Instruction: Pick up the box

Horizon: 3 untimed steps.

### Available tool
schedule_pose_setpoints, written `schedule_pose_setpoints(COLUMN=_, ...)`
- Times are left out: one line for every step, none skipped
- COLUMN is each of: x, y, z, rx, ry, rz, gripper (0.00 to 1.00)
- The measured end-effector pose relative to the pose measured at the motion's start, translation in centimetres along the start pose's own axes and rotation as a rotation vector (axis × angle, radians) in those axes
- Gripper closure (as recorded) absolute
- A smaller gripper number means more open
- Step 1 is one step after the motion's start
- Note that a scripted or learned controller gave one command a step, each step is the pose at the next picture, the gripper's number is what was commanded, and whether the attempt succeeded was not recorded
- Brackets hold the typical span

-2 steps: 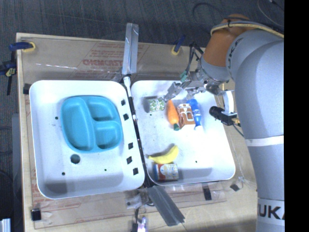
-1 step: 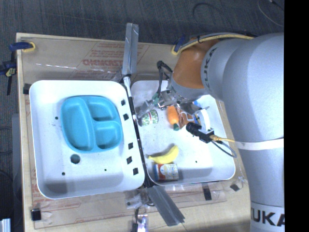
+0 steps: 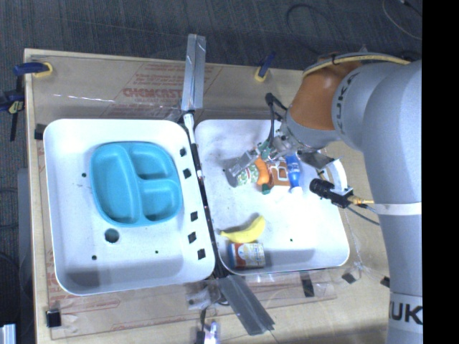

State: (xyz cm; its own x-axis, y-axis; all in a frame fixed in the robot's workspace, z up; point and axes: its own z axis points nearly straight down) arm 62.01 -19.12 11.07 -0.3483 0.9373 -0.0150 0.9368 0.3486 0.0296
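We can't tell pincer (image 3: 267,151) state; w/ clutter tight round box (image 3: 244,172), risk grabbing carrot (image 3: 263,176) instead.

a pale wooden bench (image 3: 107,77) stands on dark grey carpet (image 3: 107,13), with blue clamps (image 3: 32,69) at its left edge and black cables (image 3: 308,13) trailing across the floor.

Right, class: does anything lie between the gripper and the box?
Which item is the box is uncertain. If it is the red-and-yellow pack by the right bin's near wall, the banana lies between it and the gripper.
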Motion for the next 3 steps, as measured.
schedule_pose_setpoints(x=2.1, y=2.9, z=0.6, rx=0.006, ry=-0.002, rz=0.388, gripper=0.0)
schedule_pose_setpoints(x=0.5, y=0.7, z=0.6, rx=0.01, ry=0.003, rz=0.557, gripper=0.0)
schedule_pose_setpoints(x=7.8, y=0.7, z=1.8, rx=0.034, ry=0.006, rz=0.472, gripper=0.0)
